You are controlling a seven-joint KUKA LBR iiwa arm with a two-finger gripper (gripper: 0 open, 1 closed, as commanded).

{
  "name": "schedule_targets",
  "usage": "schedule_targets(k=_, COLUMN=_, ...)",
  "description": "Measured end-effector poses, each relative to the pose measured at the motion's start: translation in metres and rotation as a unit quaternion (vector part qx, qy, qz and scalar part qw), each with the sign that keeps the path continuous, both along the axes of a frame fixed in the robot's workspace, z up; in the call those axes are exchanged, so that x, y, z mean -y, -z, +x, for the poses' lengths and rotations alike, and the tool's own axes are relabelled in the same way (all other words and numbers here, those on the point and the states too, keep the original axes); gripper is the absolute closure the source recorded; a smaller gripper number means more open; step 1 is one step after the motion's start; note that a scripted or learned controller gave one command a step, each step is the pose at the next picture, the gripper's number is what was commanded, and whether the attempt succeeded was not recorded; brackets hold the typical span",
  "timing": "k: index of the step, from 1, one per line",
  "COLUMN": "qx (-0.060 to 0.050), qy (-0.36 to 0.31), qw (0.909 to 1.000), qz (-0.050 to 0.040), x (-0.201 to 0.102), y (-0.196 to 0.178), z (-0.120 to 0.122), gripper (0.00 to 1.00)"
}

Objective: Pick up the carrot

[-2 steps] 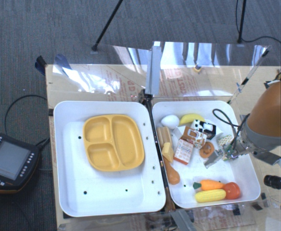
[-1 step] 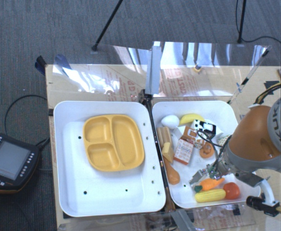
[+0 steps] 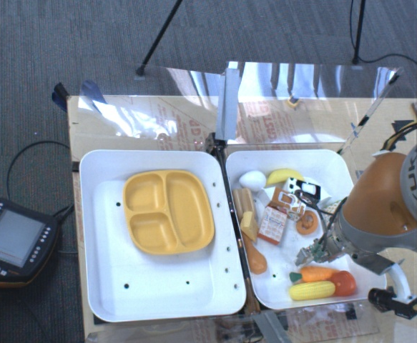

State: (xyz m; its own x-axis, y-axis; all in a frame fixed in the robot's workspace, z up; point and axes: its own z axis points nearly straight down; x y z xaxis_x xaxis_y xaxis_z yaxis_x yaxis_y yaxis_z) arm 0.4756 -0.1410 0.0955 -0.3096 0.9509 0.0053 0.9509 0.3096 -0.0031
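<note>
I see the carrot (image 3: 317, 273) lying in the right bin (image 3: 335, 161), near its front edge, long axis running roughly left to right with the green top toward the left. My end effector (image 3: 320, 251) hangs just above and behind it, almost touching. I cannot tell how it is set. A yellow corn cob (image 3: 312, 290) lies just in front, a tomato (image 3: 344, 283) at the carrot's right end.

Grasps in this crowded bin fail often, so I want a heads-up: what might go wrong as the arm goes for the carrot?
The small orange carrot lies tight between the yellow corn cob and the red tomato, so the hand just above it may catch a neighbour instead. It also sits near the right white bin's front wall, so it could get pushed against it.
</note>
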Motion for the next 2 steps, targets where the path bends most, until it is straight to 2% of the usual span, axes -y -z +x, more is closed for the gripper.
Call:
schedule_targets(k=1, qx=0.000, qy=0.001, qw=1.0000, qz=0.0000, x=0.000, y=0.000, z=0.000, gripper=0.00)
schedule_targets(k=2, qx=0.005, qy=-0.054, qw=0.9986, qz=-0.0001, x=0.070, y=0.007, z=0.003, gripper=0.00)
